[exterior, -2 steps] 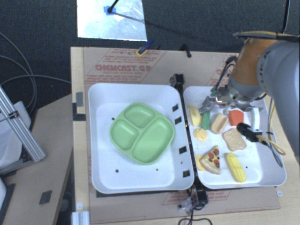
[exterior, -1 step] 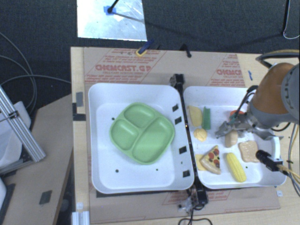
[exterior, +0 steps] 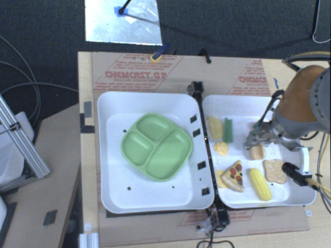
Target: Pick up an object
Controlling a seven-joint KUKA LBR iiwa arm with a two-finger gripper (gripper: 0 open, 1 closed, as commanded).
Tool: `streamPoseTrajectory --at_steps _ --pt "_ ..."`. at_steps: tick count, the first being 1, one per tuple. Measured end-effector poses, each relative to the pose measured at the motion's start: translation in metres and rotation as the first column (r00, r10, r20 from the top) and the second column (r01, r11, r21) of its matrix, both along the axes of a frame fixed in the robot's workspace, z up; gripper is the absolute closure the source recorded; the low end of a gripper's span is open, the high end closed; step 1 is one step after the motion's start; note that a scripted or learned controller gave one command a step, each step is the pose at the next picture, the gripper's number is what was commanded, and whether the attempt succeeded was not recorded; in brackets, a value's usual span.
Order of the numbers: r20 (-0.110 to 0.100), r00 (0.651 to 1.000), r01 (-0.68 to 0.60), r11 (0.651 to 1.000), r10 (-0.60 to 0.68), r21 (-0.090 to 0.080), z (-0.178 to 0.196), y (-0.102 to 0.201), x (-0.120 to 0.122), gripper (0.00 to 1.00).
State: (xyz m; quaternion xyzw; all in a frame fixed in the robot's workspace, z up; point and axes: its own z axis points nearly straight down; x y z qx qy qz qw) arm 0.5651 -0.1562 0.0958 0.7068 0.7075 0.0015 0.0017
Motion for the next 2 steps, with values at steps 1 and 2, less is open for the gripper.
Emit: streamPoseTrajectory --at_steps 1,2 --pt "0.002 1.0 -0.009 1.0 0.009 0.002 0.069 0.074 0.01 1.0" --pt "-0.001 1.0 -0.01 1.0 0.01 0.004 0.109 0.143 -0.029 1.0"
